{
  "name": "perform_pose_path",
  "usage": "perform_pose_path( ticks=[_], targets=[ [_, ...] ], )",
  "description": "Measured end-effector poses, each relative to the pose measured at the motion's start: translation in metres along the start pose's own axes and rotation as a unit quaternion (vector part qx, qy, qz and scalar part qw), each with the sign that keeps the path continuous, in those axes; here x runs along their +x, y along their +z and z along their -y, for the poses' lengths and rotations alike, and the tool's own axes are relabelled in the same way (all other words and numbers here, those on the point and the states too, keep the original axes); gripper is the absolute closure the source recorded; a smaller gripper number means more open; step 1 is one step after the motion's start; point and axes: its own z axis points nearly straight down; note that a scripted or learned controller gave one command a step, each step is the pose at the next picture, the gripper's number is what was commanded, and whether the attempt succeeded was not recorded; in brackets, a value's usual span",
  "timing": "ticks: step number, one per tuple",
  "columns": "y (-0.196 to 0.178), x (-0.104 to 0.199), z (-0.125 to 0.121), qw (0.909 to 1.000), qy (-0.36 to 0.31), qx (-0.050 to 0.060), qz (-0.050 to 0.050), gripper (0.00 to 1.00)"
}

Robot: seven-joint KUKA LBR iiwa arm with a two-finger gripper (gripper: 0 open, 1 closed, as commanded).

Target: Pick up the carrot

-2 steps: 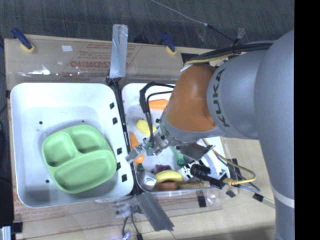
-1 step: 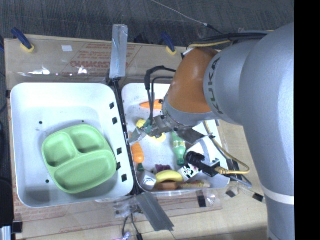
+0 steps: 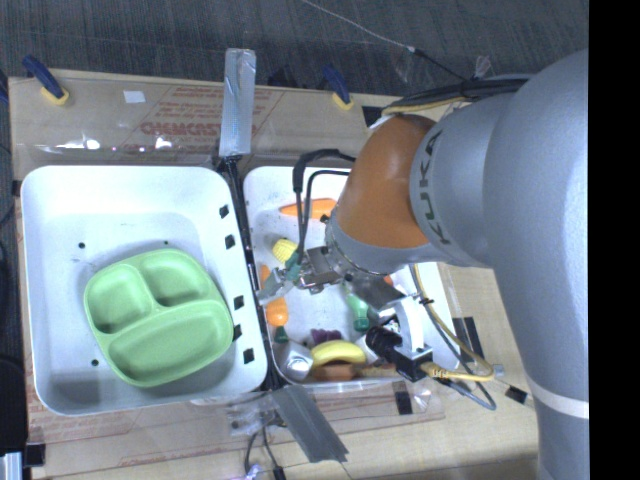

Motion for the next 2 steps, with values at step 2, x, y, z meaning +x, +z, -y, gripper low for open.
perform_pose_path(
  ticks=[2],
  targets=[
    [0.0000, 0.0002, 0.0000, 1.0000, 0.000, 0.000, 0.000, 0.00]
  ],
)
